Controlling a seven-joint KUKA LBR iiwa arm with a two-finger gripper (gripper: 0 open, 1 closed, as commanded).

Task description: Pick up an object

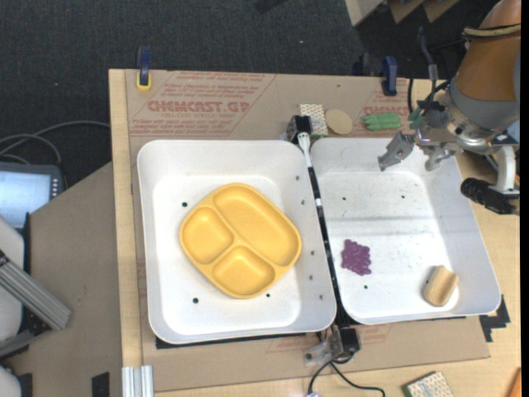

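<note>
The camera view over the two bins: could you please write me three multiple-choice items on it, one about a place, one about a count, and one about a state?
1. Where does the yellow divided plate lie?
A. in the left bin
B. in the right bin
C. on the cardboard behind the bins

2. How many loose objects lie in the right bin?
A. none
B. two
C. four

3. What is the end effector doing?
A. gripping the purple object
B. gripping the tan object
C. holding nothing, up by the right bin's far edge

Answers:
1 A, the plate sits mid-floor in the left bin.
2 B, the purple object and the tan object are there.
3 C, both objects lie apart from the end effector, nearer the front.
</note>
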